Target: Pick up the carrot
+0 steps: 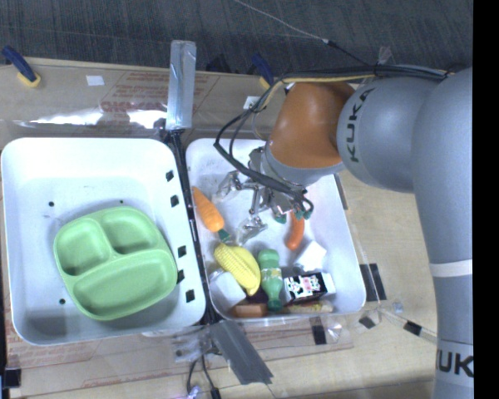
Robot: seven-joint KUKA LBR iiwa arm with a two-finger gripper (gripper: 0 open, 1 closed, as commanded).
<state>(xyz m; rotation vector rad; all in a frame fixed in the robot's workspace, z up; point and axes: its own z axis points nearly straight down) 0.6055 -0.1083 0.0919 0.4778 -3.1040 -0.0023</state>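
Note:
An orange carrot (208, 210) with a small green tip lies slanted by the left wall of the right bin (349, 239). My gripper (266, 220) hangs over the middle of that bin, to the right of the carrot and apart from it. Its metal fingers (253, 223) point down and stand open with nothing between them. A second, smaller orange piece (295, 233) lies just right of the fingertips. The arm's orange band and grey wrist cover the bin's far right part.
Near the front of the right bin lie a yellow corn cob (237, 266), a green bottle (270, 277), a black-and-white carton (306, 286), white blocks (316, 253) and a brown sausage (249, 310). The left bin (25, 165) holds a green divided plate (116, 260).

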